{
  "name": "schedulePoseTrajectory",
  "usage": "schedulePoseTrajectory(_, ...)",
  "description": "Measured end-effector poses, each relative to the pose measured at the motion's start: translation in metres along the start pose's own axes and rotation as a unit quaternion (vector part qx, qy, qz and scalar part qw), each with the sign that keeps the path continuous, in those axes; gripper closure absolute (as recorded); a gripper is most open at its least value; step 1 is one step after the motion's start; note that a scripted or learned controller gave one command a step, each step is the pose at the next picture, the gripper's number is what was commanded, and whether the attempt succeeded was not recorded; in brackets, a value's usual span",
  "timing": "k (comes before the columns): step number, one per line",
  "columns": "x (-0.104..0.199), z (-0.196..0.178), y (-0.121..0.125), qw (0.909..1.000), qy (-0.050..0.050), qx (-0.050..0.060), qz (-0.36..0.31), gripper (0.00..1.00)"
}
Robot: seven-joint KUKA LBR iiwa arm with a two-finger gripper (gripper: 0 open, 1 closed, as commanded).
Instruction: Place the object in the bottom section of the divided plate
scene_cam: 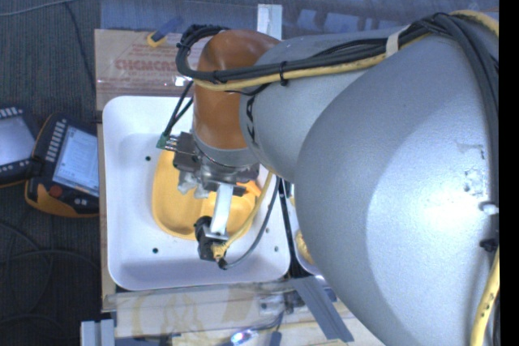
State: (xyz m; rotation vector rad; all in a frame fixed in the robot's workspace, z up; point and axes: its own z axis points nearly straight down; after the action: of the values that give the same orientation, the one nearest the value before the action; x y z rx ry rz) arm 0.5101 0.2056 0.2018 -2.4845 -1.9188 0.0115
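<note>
Grey and bulky, the arm (405, 174) fills the right side, its orange band (223, 93) above the wrist. Below it the hand (209, 243) reaches down over a yellow divided plate (170, 198) lying in the left white bin (130, 255). Whether the hand is apart or together cannot be told. A teach pendant (69, 170) lies on the floor left of the bin.

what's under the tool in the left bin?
A yellow plate lies in the left bin, directly beneath the tool. The arm and wrist cover most of it, so its dividers and any contents cannot be seen.
</note>
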Motion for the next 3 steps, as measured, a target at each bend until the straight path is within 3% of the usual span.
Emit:
schedulePoseTrajectory(1, -0.006, -0.02, 0.002, 0.9947, -0.002, -0.002, -0.102, 1.0)
schedulePoseTrajectory(2, -0.005, 0.037, 0.086, 0.9983, -0.002, -0.001, -0.059, 1.0)
schedulePoseTrajectory(3, 0.014, 0.065, 0.025, 0.9995, -0.002, 0.001, -0.032, 1.0)
